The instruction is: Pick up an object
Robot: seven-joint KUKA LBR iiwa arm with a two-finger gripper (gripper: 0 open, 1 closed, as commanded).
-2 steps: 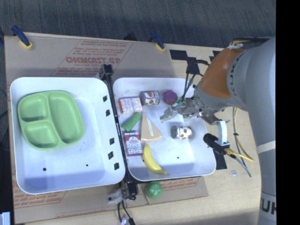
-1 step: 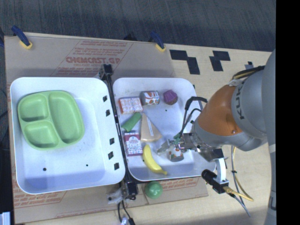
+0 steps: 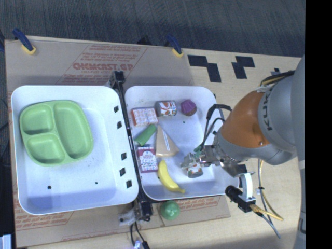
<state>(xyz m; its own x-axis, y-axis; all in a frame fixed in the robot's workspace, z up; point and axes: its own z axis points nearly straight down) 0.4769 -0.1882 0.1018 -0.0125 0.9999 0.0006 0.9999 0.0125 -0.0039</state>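
Observation:
My gripper (image 3: 193, 166) is low in the right bin (image 3: 206, 98), near its front right part, just right of the yellow banana (image 3: 168, 177). A small brown-and-white item (image 3: 195, 172) sits right under the gripper, partly hidden by it, and I cannot tell whether it is held. Left of the gripper lie a pale cheese wedge (image 3: 165, 144), a green cucumber-like piece (image 3: 146, 134) and a red-and-white carton (image 3: 147, 159). At the back of the bin are another carton (image 3: 143, 116), a small can (image 3: 166, 108) and a purple item (image 3: 188, 107).
The left bin (image 3: 104, 185) holds a green divided tray (image 3: 54, 131). A green ball (image 3: 169, 209) rests on the cardboard outside the right bin's front edge. The arm's orange band (image 3: 244, 123) hangs over the right bin's right wall.

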